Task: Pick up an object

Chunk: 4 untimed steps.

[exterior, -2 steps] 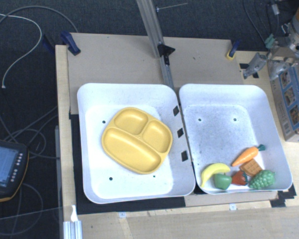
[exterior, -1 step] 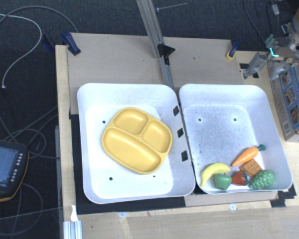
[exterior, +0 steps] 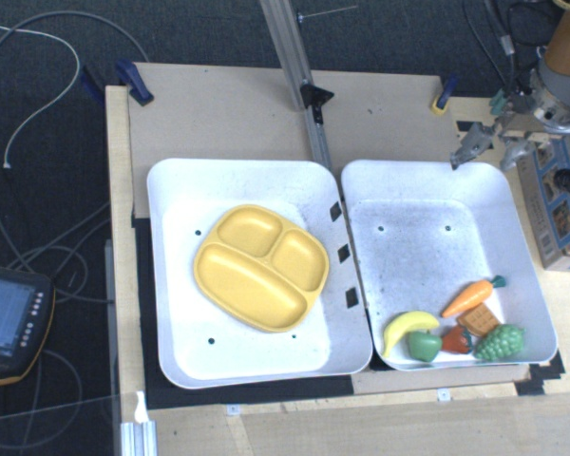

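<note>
A: Jaws?
B: Being held at the right bin's (exterior: 527, 255) far rim; their state cannot be told.
A: Objects?
B: Carrot (exterior: 471, 295), banana (exterior: 407, 327) and grapes (exterior: 501, 342) are being kept in its near corner.

Arm (exterior: 560, 41): one unit. Rounded wrist segment with an orange band above a pale grey collar. Black cables looped alongside. Gripper (exterior: 484, 141): grey metal, angular bracketed body with a small teal fitting, ending in thin pointed metal fingers (exterior: 465, 152).
</note>
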Available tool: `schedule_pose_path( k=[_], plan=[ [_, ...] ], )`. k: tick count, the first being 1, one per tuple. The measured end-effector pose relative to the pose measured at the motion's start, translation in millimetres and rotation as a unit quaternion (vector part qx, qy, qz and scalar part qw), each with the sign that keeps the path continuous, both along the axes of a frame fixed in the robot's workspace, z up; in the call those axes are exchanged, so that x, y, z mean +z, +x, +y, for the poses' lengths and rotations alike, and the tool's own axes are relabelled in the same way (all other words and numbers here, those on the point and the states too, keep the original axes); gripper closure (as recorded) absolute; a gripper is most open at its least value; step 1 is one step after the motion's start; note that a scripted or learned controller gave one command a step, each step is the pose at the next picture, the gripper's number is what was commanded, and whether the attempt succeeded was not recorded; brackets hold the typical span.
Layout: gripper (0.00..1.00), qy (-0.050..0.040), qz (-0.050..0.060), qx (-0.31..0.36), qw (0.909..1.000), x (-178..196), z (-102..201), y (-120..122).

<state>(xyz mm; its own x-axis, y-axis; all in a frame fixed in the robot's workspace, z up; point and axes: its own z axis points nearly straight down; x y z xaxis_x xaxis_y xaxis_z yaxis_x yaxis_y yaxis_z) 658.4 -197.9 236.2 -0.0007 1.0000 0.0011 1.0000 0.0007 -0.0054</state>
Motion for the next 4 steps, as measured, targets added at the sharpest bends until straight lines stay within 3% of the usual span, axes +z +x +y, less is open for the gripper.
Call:
schedule_pose_path(
  k=[2,3,4],
  plan=[
    [0.0,0.0002,0.001,-0.001,1.0,-117,-12,-2],
    [1.0,-0.0011,-0.004,0.0,1.0,-101,-13,1],
    [1.0,-0.0019,-0.007,0.0,1.0,-37,-10,-3]
  ],
)
